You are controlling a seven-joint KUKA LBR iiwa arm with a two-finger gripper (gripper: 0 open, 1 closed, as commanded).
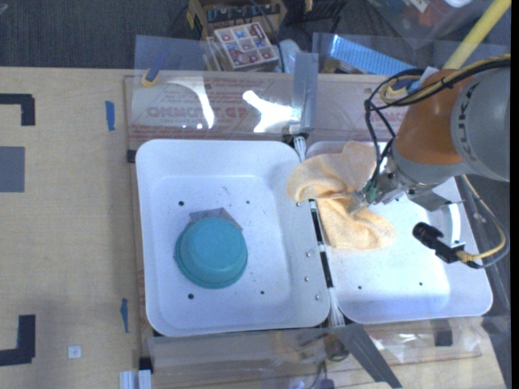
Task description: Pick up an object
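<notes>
Camera view is showing a yellow cloth [345,205], soft and crumpled, lying in the right bin [422,298] against its left wall, with one rumpled fold spilling over the rim toward the divide between the two bins. The hand [362,201] is pressing down into the cloth near its middle, and the fabric is bunching up around the tip; whether the hand is clenched or released cannot be told, since the folds are hiding it. The grey arm [478,128], with its orange band, is reaching in from the right and hanging over the bin's upper right corner, and black and yellow cables are looping beside it. The rest of the right bin's smooth white floor is lying bare, leaving open room toward the near edge. In the left bin [162,168], a round teal bowl [212,253] is sitting upside down near the front left, with a small grey scrap [212,215] touching its far side. Both bins are resting on the pale wooden counter [65,217].
</notes>
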